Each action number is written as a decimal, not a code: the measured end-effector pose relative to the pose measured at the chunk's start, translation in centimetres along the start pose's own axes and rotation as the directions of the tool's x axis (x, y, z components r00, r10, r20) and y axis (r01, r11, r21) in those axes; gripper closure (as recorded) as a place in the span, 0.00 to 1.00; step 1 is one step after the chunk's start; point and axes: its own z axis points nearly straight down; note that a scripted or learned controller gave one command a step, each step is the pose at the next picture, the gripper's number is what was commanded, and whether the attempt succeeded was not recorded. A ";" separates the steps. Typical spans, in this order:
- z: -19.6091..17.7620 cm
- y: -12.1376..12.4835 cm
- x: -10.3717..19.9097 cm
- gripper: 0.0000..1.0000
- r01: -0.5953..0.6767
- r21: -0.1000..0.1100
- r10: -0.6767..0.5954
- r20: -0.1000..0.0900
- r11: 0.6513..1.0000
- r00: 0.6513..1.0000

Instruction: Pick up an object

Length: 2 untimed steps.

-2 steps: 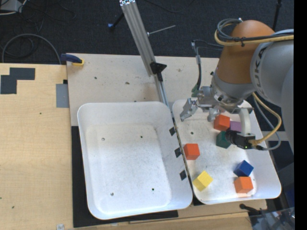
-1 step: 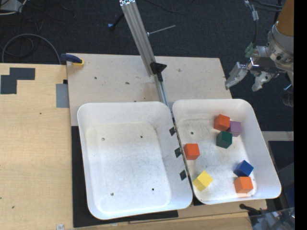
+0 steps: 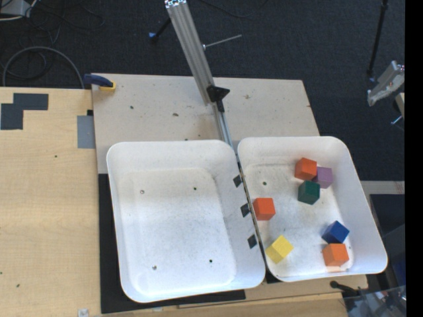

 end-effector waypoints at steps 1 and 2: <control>4.5 4.3 6.1 0.00 0.009 0.013 -0.009 -0.006 1.000 1.000; 5.4 3.1 15.0 0.00 0.011 0.011 -0.011 -0.006 1.000 1.000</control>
